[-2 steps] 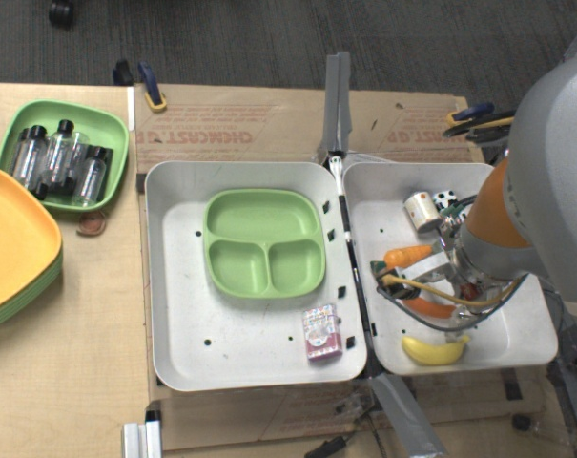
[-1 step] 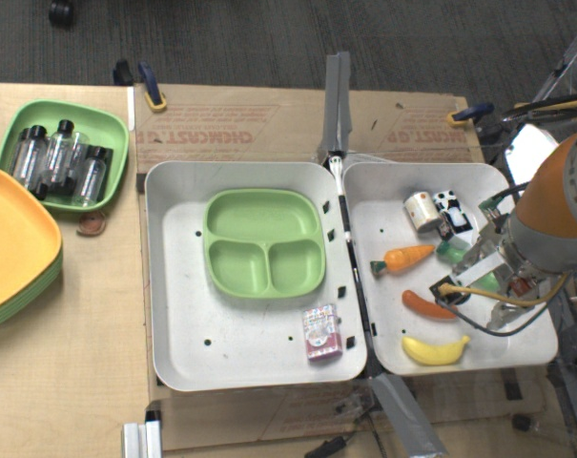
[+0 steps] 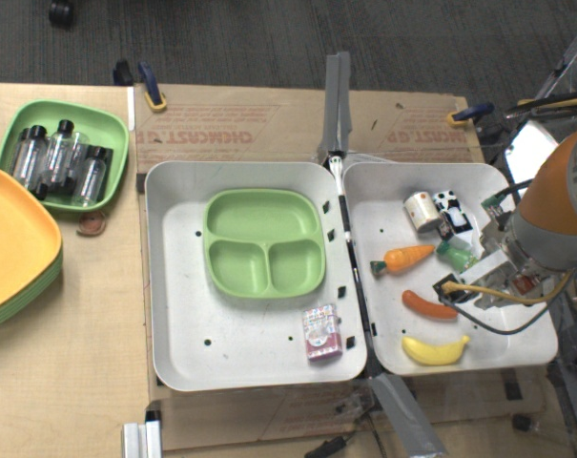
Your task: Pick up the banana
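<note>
Currently hand (image 3: 481, 277) hovering over right-hand bin (image 3: 388, 299); banana (image 3: 435, 349) lying nearby, toward view's lower left, long axis running left-right; grip state impossible to tell.

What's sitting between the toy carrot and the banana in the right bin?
In the camera view, a red sausage-shaped toy lies between carrot and banana.

Yellow banana (image 3: 435, 350); orange carrot (image 3: 409, 257); green tray (image 3: 264, 242).

Bright, even overhead light. Soft short shadows under the banana (image 3: 435, 350) and green plate (image 3: 264, 241). 2 white bins (image 3: 178, 342) slightly washed out. Arm (image 3: 555, 208) at right edge a bit blurred; floor (image 3: 269, 17) up top dimmer.
</note>
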Controlling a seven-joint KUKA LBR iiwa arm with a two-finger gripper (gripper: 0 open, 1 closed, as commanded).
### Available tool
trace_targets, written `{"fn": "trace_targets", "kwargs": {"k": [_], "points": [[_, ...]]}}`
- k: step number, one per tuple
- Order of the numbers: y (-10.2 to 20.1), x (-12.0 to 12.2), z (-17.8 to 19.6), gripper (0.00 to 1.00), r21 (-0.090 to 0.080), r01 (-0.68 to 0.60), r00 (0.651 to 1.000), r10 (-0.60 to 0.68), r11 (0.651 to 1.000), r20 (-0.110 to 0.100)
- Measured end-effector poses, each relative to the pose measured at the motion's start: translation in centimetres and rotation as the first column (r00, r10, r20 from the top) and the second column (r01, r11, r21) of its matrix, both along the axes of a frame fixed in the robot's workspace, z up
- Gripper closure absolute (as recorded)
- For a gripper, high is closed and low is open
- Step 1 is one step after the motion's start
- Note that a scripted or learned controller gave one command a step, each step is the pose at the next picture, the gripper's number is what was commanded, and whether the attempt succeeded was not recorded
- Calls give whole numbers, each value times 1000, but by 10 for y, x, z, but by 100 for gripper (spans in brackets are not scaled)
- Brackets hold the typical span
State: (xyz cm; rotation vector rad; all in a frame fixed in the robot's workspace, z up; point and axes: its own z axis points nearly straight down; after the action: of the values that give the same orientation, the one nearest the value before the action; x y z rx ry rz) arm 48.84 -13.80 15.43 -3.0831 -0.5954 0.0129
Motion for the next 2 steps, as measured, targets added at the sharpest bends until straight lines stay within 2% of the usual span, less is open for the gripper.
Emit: {"fn": "trace_targets", "kwargs": {"k": [1, 2], "points": [[81, 0, 36, 100, -1, 61, 998, -61, 998, 3], [-6, -7, 61, 100, 0, -56, 998, 56, 998, 4]]}}
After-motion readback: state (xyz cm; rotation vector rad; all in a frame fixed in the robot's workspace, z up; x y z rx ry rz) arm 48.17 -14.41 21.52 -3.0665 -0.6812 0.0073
